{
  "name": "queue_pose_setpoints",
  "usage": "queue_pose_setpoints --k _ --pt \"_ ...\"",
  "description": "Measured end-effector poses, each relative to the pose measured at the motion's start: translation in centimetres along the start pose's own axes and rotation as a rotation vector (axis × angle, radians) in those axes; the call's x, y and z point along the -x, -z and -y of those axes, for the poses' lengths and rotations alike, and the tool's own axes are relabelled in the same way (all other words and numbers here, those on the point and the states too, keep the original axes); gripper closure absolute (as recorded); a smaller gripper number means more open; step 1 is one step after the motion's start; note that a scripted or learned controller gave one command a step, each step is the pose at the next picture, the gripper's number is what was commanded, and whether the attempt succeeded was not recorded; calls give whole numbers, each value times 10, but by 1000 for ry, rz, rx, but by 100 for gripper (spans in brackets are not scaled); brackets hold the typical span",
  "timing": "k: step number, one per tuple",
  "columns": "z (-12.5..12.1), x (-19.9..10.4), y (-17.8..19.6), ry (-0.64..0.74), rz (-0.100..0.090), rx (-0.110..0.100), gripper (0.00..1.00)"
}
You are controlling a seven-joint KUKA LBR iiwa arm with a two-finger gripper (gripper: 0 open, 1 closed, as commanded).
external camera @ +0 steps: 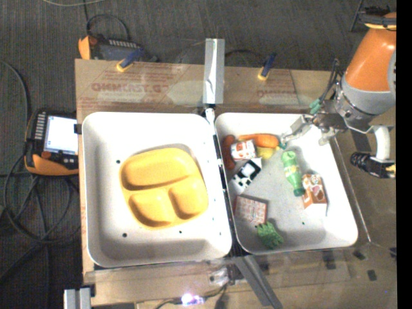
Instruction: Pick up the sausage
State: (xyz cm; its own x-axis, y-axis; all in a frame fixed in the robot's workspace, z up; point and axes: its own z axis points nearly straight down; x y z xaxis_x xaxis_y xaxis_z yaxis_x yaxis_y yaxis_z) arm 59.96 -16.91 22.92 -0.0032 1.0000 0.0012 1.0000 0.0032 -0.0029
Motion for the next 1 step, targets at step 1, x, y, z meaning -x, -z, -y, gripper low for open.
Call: queue_pose_setpoints --k 1 --pt "-5 -58 -86 329 0 0 0"
